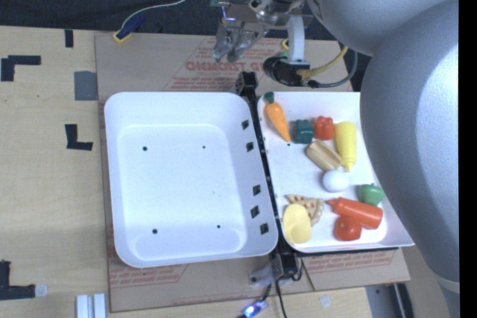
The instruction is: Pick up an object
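My gripper (230,50) hangs high above the bench behind the far edge of the left bin (179,104), its fingers (223,47) close together with nothing between them. The right bin (317,98) holds toy foods: an orange carrot (277,120), a teal block (303,132), a small red piece (324,127), a yellow corn cob (346,144), a tan bread roll (323,154), a white egg (335,179), a green pepper (370,194), a red pepper (356,212), a waffle-patterned piece (305,202) and a yellow lemon-like piece (297,224).
The grey arm (410,71) covers the right side of the view and overhangs the right bin's edge. Both bins rest on a cardboard sheet (149,63) on the bench. A divider with black clips (256,160) runs between the bins.
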### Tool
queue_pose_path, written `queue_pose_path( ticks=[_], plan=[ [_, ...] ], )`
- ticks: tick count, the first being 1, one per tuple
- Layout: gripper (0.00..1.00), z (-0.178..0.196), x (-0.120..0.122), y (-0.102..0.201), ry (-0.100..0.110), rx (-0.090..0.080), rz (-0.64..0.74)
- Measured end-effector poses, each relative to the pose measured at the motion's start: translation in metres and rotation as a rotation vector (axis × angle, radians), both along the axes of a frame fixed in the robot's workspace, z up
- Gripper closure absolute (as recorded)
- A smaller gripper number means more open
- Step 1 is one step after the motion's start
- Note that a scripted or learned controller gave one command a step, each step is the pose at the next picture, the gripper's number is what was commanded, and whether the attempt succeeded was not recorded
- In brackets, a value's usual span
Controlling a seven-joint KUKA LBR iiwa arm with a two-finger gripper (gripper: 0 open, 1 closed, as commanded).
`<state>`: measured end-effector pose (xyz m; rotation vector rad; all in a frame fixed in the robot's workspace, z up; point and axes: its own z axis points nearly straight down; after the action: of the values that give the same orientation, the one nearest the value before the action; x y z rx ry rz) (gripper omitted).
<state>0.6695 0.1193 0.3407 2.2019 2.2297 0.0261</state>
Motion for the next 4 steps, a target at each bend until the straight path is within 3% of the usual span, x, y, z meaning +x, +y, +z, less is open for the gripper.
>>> queue_pose_path(
  ticks=[1, 2, 3, 4],
  plan=[
    [1.00, 0.042, -0.002, 0.065, 0.012, -0.004, -0.004],
    [1.00, -0.051, -0.012, 0.117, 0.026, -0.008, -0.007],
    [1.00, 0.078, -0.001, 0.115, 0.005, -0.002, -0.008],
    [1.00, 0.203, -0.002, 0.115, 0.003, -0.002, -0.008]
  ],
)
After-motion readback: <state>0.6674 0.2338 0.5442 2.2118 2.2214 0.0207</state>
